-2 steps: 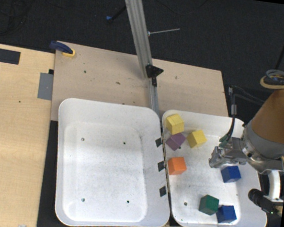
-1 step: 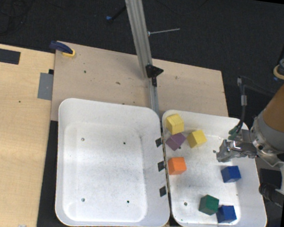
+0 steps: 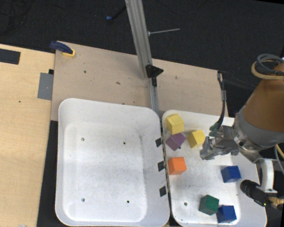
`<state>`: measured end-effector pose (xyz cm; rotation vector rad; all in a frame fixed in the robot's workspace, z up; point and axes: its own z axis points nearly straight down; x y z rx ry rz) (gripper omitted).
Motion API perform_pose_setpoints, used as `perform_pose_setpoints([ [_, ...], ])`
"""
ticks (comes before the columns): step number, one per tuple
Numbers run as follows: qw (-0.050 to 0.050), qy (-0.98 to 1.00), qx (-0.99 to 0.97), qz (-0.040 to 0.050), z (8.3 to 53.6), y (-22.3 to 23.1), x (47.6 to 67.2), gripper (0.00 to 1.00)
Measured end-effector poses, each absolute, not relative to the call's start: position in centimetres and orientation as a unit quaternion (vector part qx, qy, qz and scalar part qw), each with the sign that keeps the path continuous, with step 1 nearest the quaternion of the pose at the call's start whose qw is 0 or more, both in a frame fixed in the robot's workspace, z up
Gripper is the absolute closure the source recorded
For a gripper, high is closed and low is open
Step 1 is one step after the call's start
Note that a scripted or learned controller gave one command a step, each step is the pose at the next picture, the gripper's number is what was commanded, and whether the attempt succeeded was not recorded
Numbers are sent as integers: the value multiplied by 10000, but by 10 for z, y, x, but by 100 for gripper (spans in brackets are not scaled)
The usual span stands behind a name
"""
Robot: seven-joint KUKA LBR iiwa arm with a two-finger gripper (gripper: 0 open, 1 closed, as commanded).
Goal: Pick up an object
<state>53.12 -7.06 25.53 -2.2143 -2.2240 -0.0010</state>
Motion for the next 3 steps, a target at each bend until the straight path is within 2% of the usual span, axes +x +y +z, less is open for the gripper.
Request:
perform_pose_setpoints([
  [1, 25, -7085, -7057, 8, 237, -20, 531, 100],
  [2, 27, -7090, -7052, 8, 235, 41, 523, 100],
  [3, 16, -7089, -7053, 6, 240, 97, 528, 100],
])
